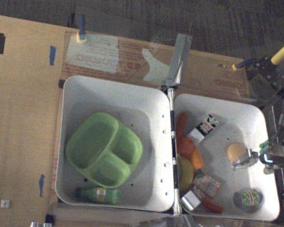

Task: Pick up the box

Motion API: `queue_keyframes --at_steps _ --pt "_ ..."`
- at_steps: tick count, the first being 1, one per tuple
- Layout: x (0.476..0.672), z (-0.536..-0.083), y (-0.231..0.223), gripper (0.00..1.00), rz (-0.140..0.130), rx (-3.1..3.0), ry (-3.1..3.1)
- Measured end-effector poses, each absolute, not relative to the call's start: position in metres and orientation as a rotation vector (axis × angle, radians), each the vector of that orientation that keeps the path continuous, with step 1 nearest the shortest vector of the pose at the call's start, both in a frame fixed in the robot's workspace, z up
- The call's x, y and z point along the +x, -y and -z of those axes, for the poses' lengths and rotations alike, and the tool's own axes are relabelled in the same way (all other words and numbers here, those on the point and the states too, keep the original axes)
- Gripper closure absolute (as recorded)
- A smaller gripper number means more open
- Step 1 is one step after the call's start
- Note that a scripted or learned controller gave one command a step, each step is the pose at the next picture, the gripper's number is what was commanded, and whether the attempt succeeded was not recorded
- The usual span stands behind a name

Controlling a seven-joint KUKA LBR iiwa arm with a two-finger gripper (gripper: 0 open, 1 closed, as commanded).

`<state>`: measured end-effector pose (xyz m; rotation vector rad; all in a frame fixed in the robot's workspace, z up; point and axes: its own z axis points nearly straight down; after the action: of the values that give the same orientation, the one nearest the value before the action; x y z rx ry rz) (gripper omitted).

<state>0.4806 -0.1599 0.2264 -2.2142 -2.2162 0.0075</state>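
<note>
A pale wooden bench (10,132) under a grey carpeted floor edge carries 2 shallow white bins side by side. The left bin (81,90) holds a green divided plate (105,149) and a small bottle (98,195) lying on its side. The right bin (253,120) is the busy one, with a heap of toy food along its left wall.

The box (207,125) stands apart from that heap, near the upper left of the right bin, just beside a red pepper-like piece (182,126). It is a small carton, black and white like a cow print on its upper part, paler at its lower end, lying tilted on the bin floor.

The claw (246,159) hangs low over the right half of that bin, next to a round tan piece (236,151); whether it is spread or pressed together I cannot tell. It holds nothing visible.

To do this well, I judge the claw should travel up and left, align across the carton's narrow sides, and descend clear of the red piece.
</note>
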Motion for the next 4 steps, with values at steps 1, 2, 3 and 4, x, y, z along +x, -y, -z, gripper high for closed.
queue_keyframes --at_steps 1,2,3,4 --pt "0.481 -0.097 0.161 0.0 0.006 -2.391 2.042" --pt "0.483 -0.089 0.133 0.0 0.009 -2.407 2.039" --pt "0.581 -0.085 0.158 0.0 0.001 -2.368 2.069" --pt "0.581 -0.092 0.158 1.0 -0.004 -2.363 2.07"
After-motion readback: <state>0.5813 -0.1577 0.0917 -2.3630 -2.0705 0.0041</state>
